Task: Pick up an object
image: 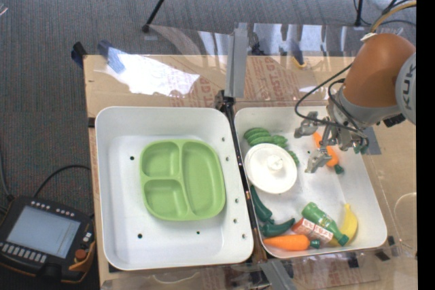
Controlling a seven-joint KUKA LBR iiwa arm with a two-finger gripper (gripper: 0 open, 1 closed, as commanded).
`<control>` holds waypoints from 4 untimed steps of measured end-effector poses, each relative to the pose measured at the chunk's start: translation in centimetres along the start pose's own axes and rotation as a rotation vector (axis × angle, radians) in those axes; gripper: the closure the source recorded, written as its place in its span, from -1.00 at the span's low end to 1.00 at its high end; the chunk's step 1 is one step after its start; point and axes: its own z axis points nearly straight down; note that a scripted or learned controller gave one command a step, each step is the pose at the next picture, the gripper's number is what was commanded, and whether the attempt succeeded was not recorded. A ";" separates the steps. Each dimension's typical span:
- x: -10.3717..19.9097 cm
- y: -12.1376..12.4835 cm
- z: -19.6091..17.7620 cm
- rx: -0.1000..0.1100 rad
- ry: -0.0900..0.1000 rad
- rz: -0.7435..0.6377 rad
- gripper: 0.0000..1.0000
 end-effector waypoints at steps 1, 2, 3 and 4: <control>-0.2 -3.0 2.2 0.001 0.008 -0.085 -1.00; -0.5 -3.0 0.9 0.002 -0.001 -0.085 1.00; -0.9 4.1 1.8 0.003 0.001 0.097 1.00; 1.3 -0.6 -0.1 0.003 0.007 -0.030 1.00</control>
